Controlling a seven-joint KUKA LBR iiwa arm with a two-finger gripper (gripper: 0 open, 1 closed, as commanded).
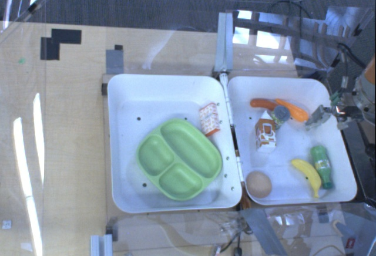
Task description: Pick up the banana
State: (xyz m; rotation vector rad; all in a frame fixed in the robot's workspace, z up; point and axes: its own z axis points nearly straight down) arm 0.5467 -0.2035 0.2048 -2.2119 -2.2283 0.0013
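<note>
1. Camera view, left bin (120,131): white, shallow. Holds a green divided plate (179,158) with three compartments, lying at a slant in the lower middle. A small red-and-white packet (208,119) sits just beside the plate's upper right edge, near the wall shared with the other bin.
2. Camera view, right bin (294,87): white, shallow, more crowded. Along the top: an orange-red sausage-like piece (262,104) and a carrot (294,110), end to end, with a small grey round thing (281,113) at their joint. Under that, a small red-and-white carton (265,134), tilted.
3. Right bin, lower left corner: a tan egg-shaped ball (258,184), close to the front wall.
4. Right bin, lower right: a green bottle (322,166) lying down, cap toward the back wall.
5. The banana (309,174): yellow, short, curved, lying flat on the bin floor in the lower right, just beside the green bottle on its left side, looks to touch it near the lower end. Dark tip at the near end.
6. The gripper (322,115): at the right bin's right edge, above the bottle and well apart from the banana. Grey finger pointing left into the bin, nothing seen between fingers. Open or closed: cannot tell, too small and partly cut by the frame edge.
</note>
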